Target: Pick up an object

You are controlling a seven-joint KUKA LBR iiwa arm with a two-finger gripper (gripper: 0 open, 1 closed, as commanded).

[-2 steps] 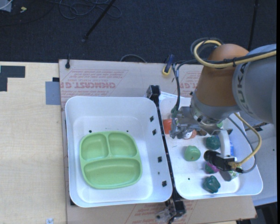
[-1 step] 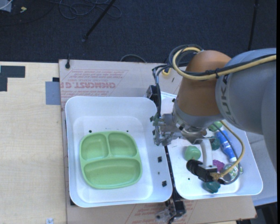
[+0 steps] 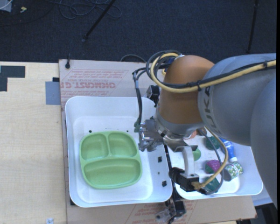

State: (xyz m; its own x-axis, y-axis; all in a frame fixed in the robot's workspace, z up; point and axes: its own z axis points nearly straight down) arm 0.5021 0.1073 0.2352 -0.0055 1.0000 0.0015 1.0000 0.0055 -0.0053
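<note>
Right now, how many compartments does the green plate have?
3. The green plate lies in the left bin: two small compartments side by side at its far edge, one wide compartment along its near edge. None looks hidden.

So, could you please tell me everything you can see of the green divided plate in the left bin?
The green divided plate is pale green and looks like smooth moulded plastic, a rounded rectangle with a raised rim. Ridges split it into three compartments: two smaller ones at the far side and one wide one nearer the camera, all bare. It lies flat on the floor of the left bin, slightly rotated, toward the bin's middle. The arm's wrist hangs just beyond its right edge.
</note>
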